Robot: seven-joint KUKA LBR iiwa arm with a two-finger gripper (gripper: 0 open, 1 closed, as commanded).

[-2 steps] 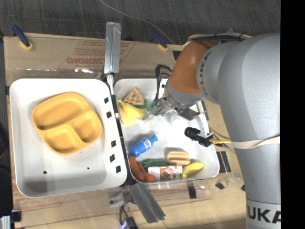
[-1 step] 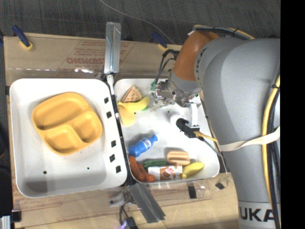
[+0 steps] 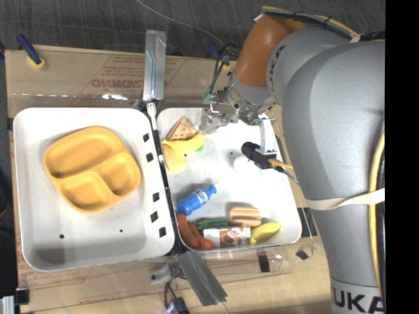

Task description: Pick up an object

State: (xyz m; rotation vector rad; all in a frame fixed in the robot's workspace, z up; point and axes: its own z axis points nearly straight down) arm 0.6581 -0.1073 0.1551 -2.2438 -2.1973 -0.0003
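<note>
One yellow tray (image 3: pixel 91 167) left; one blue bottle (image 3: pixel 196 199) right

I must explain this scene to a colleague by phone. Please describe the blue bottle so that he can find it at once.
Look at the right bin, the one holding the small items. The blue bottle lies on its side near that bin's left wall, just above the cluster of toy food along the front edge. It is the only blue item there, with a white cap end pointing up-right.

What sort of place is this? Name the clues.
Probably a robot lab's picking bench: a grey arm reaches over two white bins, one holding toy food like a banana, the other a yellow tray.
</note>
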